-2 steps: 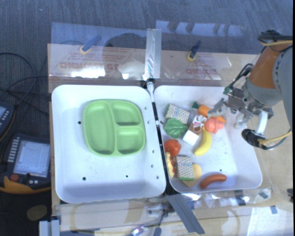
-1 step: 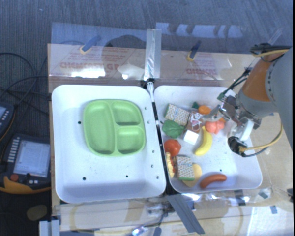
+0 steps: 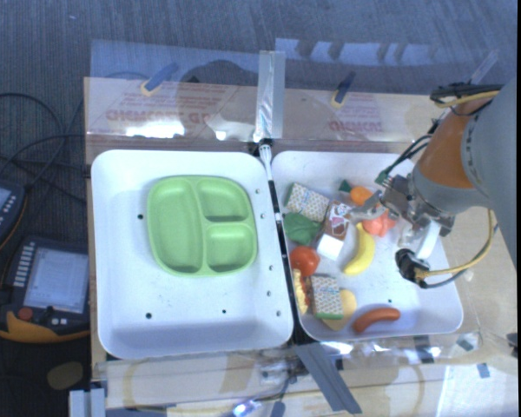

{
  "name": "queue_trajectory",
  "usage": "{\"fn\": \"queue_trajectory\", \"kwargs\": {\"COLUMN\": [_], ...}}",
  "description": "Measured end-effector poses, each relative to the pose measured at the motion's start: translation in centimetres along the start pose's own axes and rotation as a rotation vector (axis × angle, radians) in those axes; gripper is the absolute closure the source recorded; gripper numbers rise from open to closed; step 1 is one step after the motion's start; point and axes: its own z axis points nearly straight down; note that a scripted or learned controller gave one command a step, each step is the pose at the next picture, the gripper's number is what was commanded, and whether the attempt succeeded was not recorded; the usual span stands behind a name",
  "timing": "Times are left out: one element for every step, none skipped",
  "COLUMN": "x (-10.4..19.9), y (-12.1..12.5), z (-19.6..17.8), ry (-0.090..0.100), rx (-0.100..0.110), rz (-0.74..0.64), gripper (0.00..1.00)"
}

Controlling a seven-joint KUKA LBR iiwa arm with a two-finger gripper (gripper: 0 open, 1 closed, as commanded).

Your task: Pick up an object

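Colours around the green tray

The tray (image 3: 201,224) is pale green in a white bin (image 3: 113,259). In the white bin (image 3: 443,307) to its right: a yellow banana (image 3: 360,252), red tomato (image 3: 305,260), red-orange sausage (image 3: 376,319), green leafy piece (image 3: 300,229), checkered packet (image 3: 307,201). The arm (image 3: 469,159) is grey, banded orange.

The bench (image 3: 182,102) bears 2 white bins (image 3: 122,311) side by side.

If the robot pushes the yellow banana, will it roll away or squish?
The banana looks like a smooth toy, so it is probably stiff and light, not squishy. Its curved shape means it would more likely spin or slide on the right bin floor than roll far. Its glossy skin might slip from the gripper.
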Motion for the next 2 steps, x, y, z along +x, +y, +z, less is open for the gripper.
{"fn": "queue_trajectory", "kwargs": {"x": [0.3, -0.1], "y": [-0.5, -0.3], "z": [0.1, 1.5], "ry": [0.003, -0.015], "rx": [0.012, 0.032], "rz": [0.140, 0.497], "gripper": [0.00, 0.00]}}
